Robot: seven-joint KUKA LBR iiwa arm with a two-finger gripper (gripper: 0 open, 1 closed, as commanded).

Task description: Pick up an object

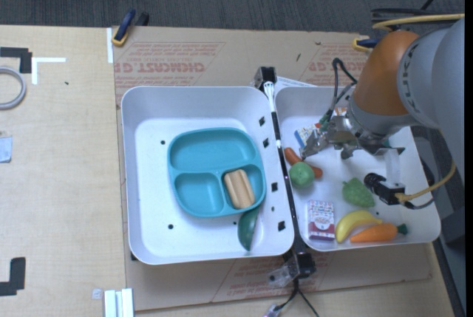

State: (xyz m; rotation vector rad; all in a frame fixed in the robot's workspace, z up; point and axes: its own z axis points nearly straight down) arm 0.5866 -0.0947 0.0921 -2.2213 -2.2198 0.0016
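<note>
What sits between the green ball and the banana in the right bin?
In the camera view, the small red-and-white carton lies between the green ball and the banana, on the right bin floor, just left of the banana.

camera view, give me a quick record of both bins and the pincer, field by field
left bin: teal tray with a bread roll in its lower right compartment; dark green item beside the tray
right bin: green ball, leafy green, banana, carrot, small carton
pincer: over the right bin's upper part, above the green ball
pincer state: cannot tell
</note>
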